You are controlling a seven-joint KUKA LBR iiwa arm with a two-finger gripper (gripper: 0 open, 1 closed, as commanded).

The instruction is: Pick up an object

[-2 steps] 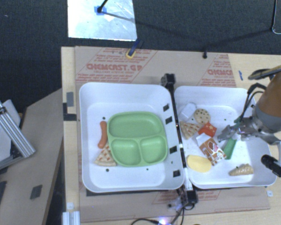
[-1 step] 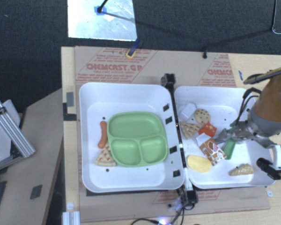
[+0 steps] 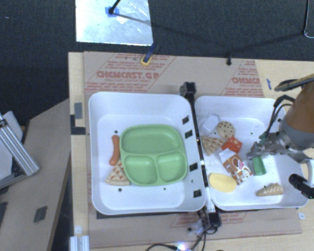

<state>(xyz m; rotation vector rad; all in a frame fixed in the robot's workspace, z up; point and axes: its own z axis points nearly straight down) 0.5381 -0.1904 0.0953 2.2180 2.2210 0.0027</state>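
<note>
Green divided plate (image 3: 149,156) beside hot dog (image 3: 115,148)

Arm in from the right, gripper (image 3: 257,151) low over the right bin (image 3: 282,111), right above a green block (image 3: 259,166) | yellow lemon-like piece (image 3: 222,182), cookie (image 3: 225,128), red-and-white carton (image 3: 236,168) nearby | left bin (image 3: 141,106): green divided plate (image 3: 153,154), sausage (image 3: 115,149), pizza slice (image 3: 117,176) beside it

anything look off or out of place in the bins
Mildly: the hot dog and pizza slice lie on the left bin's floor beside the green divided plate, not on it. The right bin's toy food is a loose jumble; nothing looks spilled or broken.
</note>
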